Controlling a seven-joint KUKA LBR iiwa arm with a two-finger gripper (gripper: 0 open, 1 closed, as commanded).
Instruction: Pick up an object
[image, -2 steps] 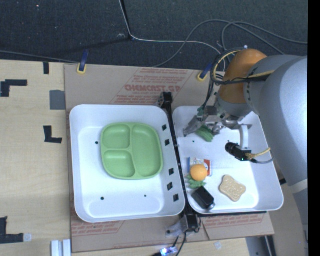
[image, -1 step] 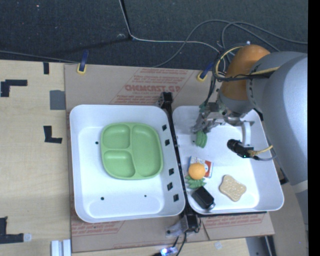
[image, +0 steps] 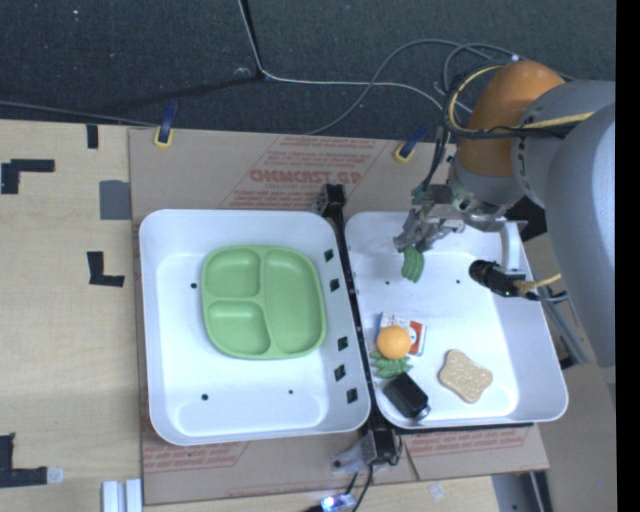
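Observation:
My gripper (image: 418, 243) hangs over the back left of the right bin (image: 520, 340). A small green object (image: 413, 265) sticks out from between its fingertips, so it is shut on it. The object hangs just above the bin floor. Nearer the front of the same bin lie an orange ball (image: 394, 342) on a red and white card (image: 416, 336), a green leafy piece (image: 384, 365), a black block (image: 408, 396) and a tan biscuit-shaped piece (image: 466, 374).
The left bin (image: 170, 330) holds a green divided plate (image: 265, 302). A black divider with clips (image: 345, 300) runs between the bins. The arm's orange band (image: 505, 100) and cables rise at the back right; a black connector (image: 490, 274) juts over the right bin.

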